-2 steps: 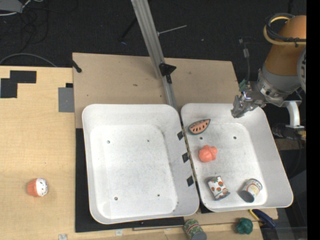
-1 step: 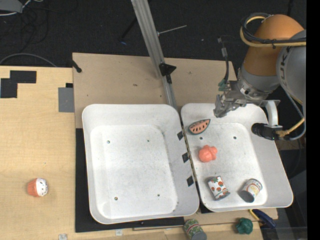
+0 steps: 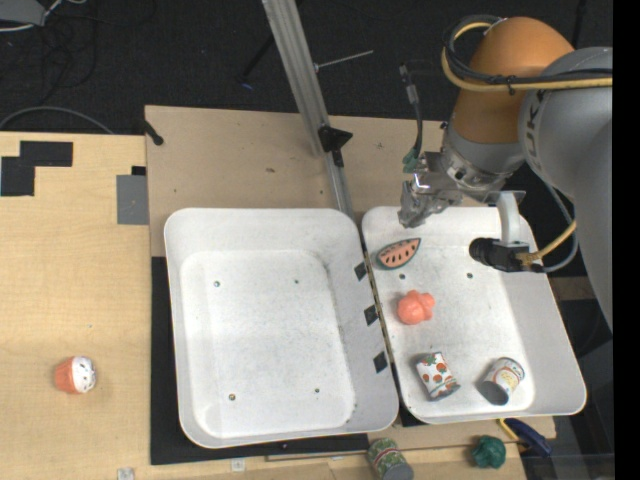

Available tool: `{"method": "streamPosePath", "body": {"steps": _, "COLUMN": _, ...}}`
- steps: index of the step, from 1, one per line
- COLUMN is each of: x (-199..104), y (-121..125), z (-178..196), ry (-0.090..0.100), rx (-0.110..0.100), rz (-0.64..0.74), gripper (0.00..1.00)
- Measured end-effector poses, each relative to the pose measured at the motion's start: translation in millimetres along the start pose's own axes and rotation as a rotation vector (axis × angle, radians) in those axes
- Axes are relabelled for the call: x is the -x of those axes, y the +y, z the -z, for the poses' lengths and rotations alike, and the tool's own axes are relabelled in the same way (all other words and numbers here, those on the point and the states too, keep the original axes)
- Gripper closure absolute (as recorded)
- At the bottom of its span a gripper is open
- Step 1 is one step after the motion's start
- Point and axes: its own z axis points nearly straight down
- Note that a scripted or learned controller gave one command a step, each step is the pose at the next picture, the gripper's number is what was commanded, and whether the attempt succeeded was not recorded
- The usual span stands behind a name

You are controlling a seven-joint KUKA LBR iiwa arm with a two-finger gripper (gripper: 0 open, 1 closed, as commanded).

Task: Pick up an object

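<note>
Four items in right bin [image 3: 560,368], perhaps two cans [image 3: 437,376].

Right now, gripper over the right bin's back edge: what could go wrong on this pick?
1. The gripper hangs over the back rim of the right white bin; a straight descent may hit the rim.
2. The flat watermelon-slice toy lies low, so the fingers may slide over it.
3. The round orange-red toy could roll if nudged.

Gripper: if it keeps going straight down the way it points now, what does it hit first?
Likely the bare floor of the right bin near its far edge. The gripper hangs just beyond the watermelon slice, which it might clip; depth is unclear.
</note>
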Motion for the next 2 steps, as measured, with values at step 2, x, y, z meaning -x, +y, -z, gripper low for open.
{"method": "streamPosePath", "body": {"steps": 2, "x": -105.6, "y": -5.8, "z": 2.8, "ry": 0.000, "rx": -0.004, "rz": -0.001, "gripper": 1.00}}
